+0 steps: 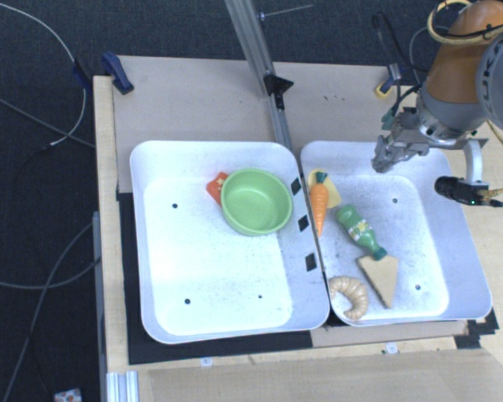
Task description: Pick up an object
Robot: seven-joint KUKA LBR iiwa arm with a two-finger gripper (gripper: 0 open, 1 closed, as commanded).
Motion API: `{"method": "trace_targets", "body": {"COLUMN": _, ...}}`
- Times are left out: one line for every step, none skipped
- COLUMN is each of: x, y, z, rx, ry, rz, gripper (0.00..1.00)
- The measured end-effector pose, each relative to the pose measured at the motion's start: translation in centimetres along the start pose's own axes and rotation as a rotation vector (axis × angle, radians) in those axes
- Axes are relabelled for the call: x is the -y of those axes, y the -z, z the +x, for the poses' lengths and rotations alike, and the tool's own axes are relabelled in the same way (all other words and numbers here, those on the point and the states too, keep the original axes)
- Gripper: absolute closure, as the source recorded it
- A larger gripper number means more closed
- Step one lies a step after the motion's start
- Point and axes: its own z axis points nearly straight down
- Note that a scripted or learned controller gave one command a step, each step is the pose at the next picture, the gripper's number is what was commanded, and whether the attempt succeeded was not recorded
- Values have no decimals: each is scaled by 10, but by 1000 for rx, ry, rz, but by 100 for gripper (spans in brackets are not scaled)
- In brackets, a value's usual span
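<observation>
The gripper point(389, 159) hangs over the far edge of the right bin point(440, 249) with nothing in it; how wide it stands I cannot tell. The green bottle point(360, 232) lies in the middle of this bin, probably light, hard and a little slippery. Its body seems the best place to hold. The carrot point(318, 206) and wedge point(380, 278) are near, but open floor remains on the right side.

In the left bin point(163, 249) you have a green bowl point(256, 201), upright, with a small red-orange piece point(215, 188) touching its left rim. In the right bin point(453, 249) you see a carrot point(318, 206) lying lengthwise beside the left wall, a green bottle point(360, 232) on its side at a slant, a tan wedge point(380, 277) just below it, and a croissant point(351, 295) in the near left corner.
</observation>
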Motion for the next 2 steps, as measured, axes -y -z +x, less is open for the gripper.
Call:
{"method": "trace_targets", "body": {"x": -2, "y": 44, "z": -1, "rx": 0, "ry": 0, "rz": 1, "gripper": 100}}
{"method": "trace_targets", "body": {"x": -4, "y": 99, "z": -1, "rx": 0, "ry": 0, "rz": -1, "gripper": 100}}
